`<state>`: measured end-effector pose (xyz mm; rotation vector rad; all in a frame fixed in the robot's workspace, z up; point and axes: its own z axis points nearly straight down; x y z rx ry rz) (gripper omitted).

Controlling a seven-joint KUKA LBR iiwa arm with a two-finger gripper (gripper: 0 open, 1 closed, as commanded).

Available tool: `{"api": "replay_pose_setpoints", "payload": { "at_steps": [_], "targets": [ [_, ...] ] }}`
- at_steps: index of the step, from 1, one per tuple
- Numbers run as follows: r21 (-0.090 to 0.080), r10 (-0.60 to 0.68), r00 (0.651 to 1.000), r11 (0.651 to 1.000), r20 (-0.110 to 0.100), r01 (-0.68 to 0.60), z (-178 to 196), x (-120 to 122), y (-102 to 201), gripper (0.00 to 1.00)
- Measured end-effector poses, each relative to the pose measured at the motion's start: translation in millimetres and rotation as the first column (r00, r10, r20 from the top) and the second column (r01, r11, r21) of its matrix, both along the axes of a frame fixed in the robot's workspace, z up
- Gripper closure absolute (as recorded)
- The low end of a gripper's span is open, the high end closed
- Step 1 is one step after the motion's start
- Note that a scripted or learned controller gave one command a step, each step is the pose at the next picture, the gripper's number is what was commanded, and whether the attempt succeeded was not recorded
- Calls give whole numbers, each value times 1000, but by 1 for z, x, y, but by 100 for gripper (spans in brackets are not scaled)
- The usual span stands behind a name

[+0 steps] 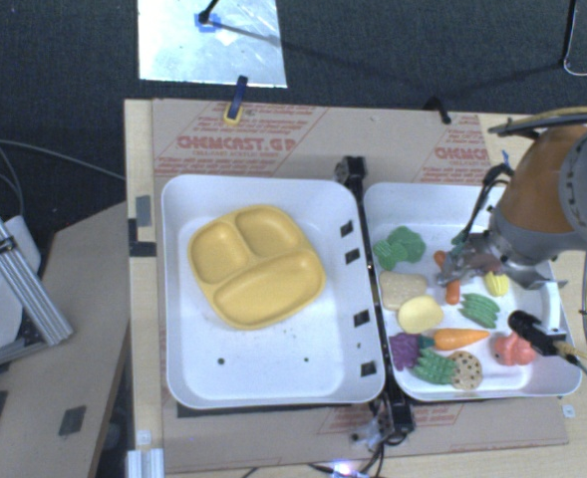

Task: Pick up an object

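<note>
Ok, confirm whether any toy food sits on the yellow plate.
No, the yellow plate lies bare in the left bin; the toy food is all in the right bin.

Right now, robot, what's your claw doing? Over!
Gripper low in right bin, over small red-orange toy. Nothing seen held. Broccoli, corn crowd close. Yellow tray sits in left bin.

KUKA iiwa arm (562, 192): rounded grey casing, broad orange band (532, 182) above the wrist. A thin black cable (482, 195) runs along the band's side toward the gripper (459, 263), a small dark metallic unit; a black bar-shaped fitting (534, 333) projects behind the fingers.
</note>
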<state>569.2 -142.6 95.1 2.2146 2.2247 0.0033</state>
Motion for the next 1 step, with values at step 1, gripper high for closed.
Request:
{"api": "replay_pose_setpoints", "payload": {
  "at_steps": [1],
  "targets": [
    [0,5,1000,1000,3,-5,-10,44,59,100]
  ]
}}
